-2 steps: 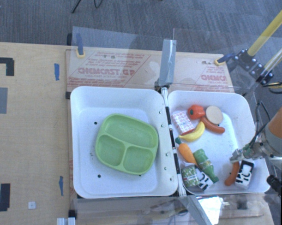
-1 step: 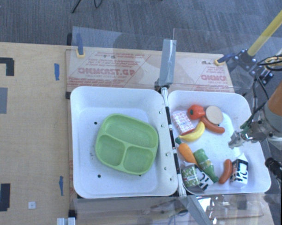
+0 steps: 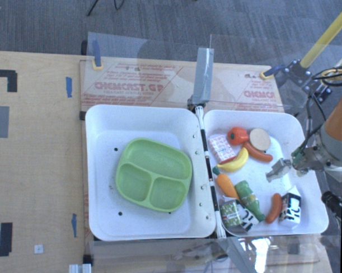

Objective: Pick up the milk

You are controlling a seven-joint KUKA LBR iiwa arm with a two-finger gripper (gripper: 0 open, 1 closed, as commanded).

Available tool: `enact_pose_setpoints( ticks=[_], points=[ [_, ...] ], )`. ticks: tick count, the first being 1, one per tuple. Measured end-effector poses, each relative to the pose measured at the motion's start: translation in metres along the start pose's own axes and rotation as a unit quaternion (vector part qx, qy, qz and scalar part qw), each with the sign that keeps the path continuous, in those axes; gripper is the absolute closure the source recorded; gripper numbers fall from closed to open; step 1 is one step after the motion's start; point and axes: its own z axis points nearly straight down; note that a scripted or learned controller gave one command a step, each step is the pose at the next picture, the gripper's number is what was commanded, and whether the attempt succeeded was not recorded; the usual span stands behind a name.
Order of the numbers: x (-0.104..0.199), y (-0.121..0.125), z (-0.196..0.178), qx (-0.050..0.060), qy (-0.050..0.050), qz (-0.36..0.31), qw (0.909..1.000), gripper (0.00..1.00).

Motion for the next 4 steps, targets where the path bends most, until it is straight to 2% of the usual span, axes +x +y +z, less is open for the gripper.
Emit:
enact_pose_setpoints(
  ticks=[1,2,3,4],
  points=[
    [-0.014,-0.029,-0.038,-0.002,-0.001,0.086,0.9963,0.00],
    [-0.027,-0.026,0.077,-0.010,-0.005,0.043,0.9990,0.00],
    [-0.046,-0.026,0.103,-0.007,0.005,0.033,0.9994,0.00],
    [-0.051,-0.022,0.089,-0.016,-0.003,0.035,0.9993,1.00]
  ],
)
